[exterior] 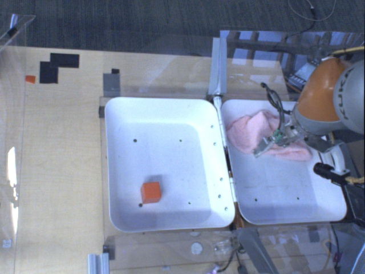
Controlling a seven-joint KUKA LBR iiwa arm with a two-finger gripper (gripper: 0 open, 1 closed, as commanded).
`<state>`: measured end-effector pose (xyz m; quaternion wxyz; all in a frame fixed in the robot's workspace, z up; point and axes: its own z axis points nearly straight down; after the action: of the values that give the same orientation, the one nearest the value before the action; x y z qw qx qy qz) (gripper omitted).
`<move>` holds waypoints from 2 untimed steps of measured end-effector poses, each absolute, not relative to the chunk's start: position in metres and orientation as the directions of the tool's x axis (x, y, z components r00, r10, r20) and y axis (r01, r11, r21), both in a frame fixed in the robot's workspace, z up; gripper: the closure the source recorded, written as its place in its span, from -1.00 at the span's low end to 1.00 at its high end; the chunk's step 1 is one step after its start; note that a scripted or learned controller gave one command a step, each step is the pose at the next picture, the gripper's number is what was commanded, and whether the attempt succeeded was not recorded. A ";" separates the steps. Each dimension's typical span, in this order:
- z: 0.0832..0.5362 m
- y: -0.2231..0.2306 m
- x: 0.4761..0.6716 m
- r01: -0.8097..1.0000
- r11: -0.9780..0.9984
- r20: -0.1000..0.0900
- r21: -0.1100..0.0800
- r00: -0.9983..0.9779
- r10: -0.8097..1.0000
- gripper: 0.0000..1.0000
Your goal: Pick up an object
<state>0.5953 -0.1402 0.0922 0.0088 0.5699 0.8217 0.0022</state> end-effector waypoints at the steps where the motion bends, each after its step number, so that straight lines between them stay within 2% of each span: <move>1: 0.092 -0.156 0.622 0.985 0.173 -0.004 0.013 -0.173 0.985 -1.00; 2: 0.101 -0.165 0.597 0.987 0.161 -0.002 0.004 -0.161 0.987 -1.00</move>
<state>0.5973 -0.1649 0.1010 0.0020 0.6476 0.7619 0.0010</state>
